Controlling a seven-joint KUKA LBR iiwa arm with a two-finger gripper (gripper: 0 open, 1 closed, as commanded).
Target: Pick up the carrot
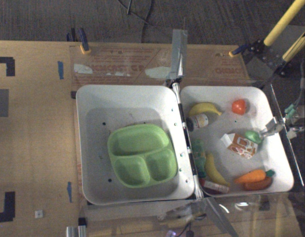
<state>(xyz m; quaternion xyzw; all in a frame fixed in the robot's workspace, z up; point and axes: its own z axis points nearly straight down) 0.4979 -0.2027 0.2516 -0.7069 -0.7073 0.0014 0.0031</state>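
The orange plastic carrot with a green stub end (252,176) lies in the near right corner of the right white bin (271,107), pointing left, its green end toward the bin's right wall. A dark red sausage-shaped toy (257,184) lies just beside it on the near side, touching it. To the left, a yellow plastic banana (214,170) lies lengthwise, well apart from the carrot. Above the carrot, near the bin's middle, sits a small white and orange carton (240,145), tilted. A green spoon-like piece (252,136) rests against the carton's upper right corner. The pincer (272,128) reaches in from the bin's right wall, just beside that green piece; whether it is wide or narrow cannot be told. Further back lie a red round tomato toy (239,106), a second yellow banana (204,108) and a small dark-capped bottle (197,121) near the dividing wall. The left white bin (93,102) holds a light green three-compartment plastic tray (141,155). Both bins stand on the wooden worktop (33,132).
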